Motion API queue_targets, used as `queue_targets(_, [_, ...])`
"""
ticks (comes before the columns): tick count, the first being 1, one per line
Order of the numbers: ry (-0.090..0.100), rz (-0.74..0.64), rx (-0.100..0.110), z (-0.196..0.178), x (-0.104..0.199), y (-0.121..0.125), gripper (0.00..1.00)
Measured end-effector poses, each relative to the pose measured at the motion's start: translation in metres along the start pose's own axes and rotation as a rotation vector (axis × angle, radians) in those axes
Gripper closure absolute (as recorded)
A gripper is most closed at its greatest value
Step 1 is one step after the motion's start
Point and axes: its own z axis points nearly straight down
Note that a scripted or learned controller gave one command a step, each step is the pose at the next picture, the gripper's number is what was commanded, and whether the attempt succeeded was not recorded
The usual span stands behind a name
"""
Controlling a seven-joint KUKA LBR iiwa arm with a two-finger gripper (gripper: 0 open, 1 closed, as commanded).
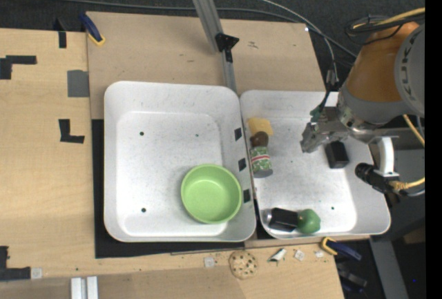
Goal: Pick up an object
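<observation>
My gripper (312,137) hangs over the right bin (359,218), in its upper right part, on the grey arm with the orange band (376,70). A small bottle (260,147) with a yellow cap and green label lies along the bin's left wall, left of the gripper and apart from it. A small black block (336,154) lies just right of and below the gripper. At the bin's front edge a green ball (309,221) rests against a flat black piece (282,219). Nothing shows in the gripper's grasp.
The left bin (124,152) holds a light green bowl (210,193) at its front right corner. A metal pole (204,1) slants down to the gap between the bins. A cookie-like disc (241,264) and small scraps lie on the bench in front.
</observation>
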Motion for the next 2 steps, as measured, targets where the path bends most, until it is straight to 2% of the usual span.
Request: queue_targets(2, [-0.002,0.001,-0.008,0.098,0.001,-0.002,0.0])
